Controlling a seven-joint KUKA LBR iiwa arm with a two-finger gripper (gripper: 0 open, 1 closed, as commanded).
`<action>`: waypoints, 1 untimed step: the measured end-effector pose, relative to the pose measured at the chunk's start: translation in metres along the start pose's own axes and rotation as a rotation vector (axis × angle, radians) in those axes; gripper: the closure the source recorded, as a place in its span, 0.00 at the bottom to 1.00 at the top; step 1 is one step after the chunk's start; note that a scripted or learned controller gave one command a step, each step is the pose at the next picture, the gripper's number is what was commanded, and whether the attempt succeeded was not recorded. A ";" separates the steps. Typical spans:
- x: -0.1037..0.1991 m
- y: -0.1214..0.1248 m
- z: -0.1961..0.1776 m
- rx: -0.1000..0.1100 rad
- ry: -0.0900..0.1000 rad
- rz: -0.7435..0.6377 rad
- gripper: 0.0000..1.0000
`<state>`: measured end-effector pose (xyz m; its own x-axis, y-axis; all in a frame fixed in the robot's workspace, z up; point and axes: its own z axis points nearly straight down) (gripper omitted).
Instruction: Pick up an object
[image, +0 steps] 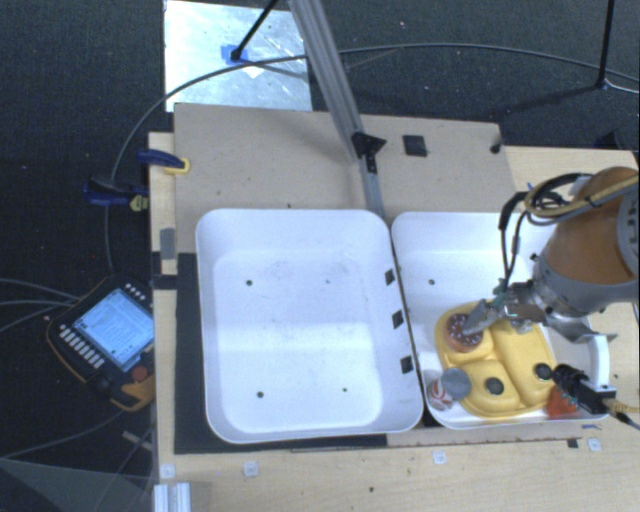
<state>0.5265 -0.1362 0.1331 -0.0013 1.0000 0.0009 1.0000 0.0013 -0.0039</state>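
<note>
A large yellow plastic toy (505, 365) with dark spots lies in the front part of the right bin (440, 250). A round reddish-brown piece (462, 328) rests on its left shoulder. Beside the toy's front left corner sit a small grey object (456, 382) and a white and red one (435, 392). A small orange-red piece (560, 404) shows at the toy's front right. My gripper (492, 314) hangs low over the toy's upper left part, just right of the reddish-brown piece. The arm comes in from the right.
The left bin (215, 300) stands next to the right one, and their rims meet along a line of black clips (397, 318). A slanted metal pole (340, 90) stands behind the bins. A hand-held control unit (108, 332) and cables lie off the bench at the left.
</note>
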 end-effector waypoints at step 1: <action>0.009 0.009 0.028 -0.023 0.012 -0.009 0.00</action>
<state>0.5357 -0.1275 0.1050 -0.0102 0.9999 0.0132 0.9998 0.0100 0.0192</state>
